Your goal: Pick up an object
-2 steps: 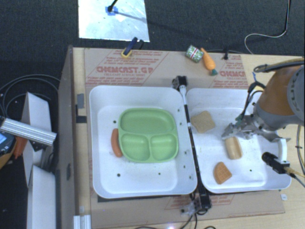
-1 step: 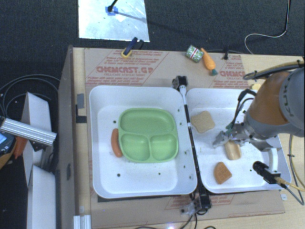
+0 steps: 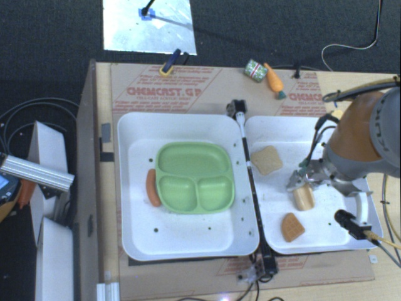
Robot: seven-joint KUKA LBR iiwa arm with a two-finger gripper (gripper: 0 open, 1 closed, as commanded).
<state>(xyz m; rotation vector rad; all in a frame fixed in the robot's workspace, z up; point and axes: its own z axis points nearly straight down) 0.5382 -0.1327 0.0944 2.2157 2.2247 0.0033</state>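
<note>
The right bin (image 3: 282, 140) holds three food pieces: a pale bread slice (image 3: 267, 160) at its upper left, a small tan block (image 3: 304, 199) in the middle, and an orange-brown piece (image 3: 292, 227) near the front wall. My gripper (image 3: 302, 178) reaches in from the right and hangs right over the top end of the tan block. I cannot tell whether it touches the block. The arm's grey and orange wrist (image 3: 357, 137) covers the bin's right side.
The left bin (image 3: 135, 146) holds a green divided plate (image 3: 194, 177) with an orange sausage (image 3: 151, 187) lying beside its left edge. Behind the bins on the cardboard lie a green can (image 3: 255, 69), a toy carrot (image 3: 274, 79) and a yellow-and-blue clip (image 3: 170, 63).
</note>
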